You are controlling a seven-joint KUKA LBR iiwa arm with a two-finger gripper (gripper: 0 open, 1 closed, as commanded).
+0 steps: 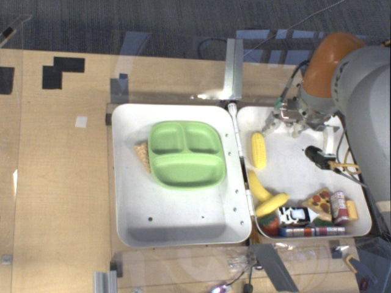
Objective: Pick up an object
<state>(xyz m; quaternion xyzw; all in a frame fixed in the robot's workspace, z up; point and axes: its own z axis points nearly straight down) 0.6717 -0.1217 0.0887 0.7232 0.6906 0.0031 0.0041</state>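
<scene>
Setting was a robotics lab test cell, not a home or kitchen. Evidence: a pale wooden bench (55,182) carried two shallow white bins, the left bin (131,224) and the right bin (287,151), butted side by side with a metal divider post (234,72) rising at the far end of their shared edge. Black block markers (61,71) were stuck to the bench, left of the left bin. A loose cable (317,14) ran over grey carpet-like floor (153,11) beyond the bench. Toy food, e.g. a plastic corn cob (259,150), lay in the right bin; a green divided plate (185,153) sat in the left bin.
</scene>
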